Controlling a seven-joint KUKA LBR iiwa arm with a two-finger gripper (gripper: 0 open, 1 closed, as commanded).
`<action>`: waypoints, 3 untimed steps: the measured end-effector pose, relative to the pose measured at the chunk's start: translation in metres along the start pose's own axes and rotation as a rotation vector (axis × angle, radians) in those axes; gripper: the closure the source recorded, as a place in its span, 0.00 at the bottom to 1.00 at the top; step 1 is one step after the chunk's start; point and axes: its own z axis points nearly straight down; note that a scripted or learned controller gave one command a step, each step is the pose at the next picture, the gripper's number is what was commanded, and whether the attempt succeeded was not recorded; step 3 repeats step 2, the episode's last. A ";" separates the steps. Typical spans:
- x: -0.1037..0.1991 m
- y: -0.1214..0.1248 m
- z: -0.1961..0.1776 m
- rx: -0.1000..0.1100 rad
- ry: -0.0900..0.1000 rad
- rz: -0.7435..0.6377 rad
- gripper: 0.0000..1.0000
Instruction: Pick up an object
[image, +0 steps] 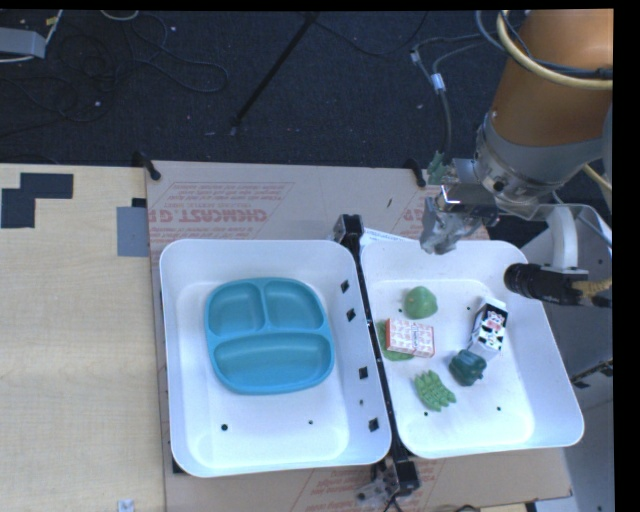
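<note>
My gripper (439, 240) hangs over the far edge of the right bin (520, 425), with nothing visible between its fingers. Below it in that bin lie a round green object (421, 300), a small red-and-white patterned box (411, 338), a leafy green toy (434, 390), a dark green object (467, 367) and a black-and-white toy (490, 329). All of them sit apart from the gripper, nearer the camera.
The left bin (190, 430) holds a blue divided plate (268, 333). A black divider (364, 340) runs between the bins. A black cylindrical part (540, 283) juts over the right bin's right rim. Cardboard lies under the bins.
</note>
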 end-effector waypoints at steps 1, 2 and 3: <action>-0.002 0.002 -0.012 -0.004 -0.002 0.000 1.00; 0.099 -0.005 -0.077 -0.013 0.001 -0.006 1.00; 0.099 -0.005 -0.077 -0.013 0.001 -0.006 1.00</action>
